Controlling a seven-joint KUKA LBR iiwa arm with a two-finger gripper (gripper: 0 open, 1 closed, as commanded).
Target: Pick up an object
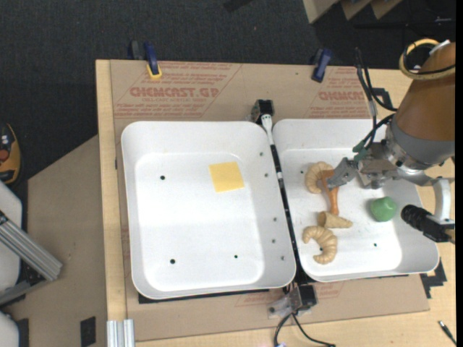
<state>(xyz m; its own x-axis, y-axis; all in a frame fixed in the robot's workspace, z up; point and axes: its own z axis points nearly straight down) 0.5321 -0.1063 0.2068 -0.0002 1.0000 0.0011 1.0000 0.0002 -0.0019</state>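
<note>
The arm (427,114) reaches in over the right bin (391,262), its end effector (338,179) low beside a croissant (316,176) near the bin's left wall; I cannot tell how it is set. An orange stick (335,203) lies just below it, then a second croissant (323,241). A green ball (383,209) sits further right. A yellow square (226,176) lies in the left bin (145,266).

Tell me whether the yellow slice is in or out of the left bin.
In. The yellow slice lies flat on the left bin's floor, alone, inside its rim.
</note>
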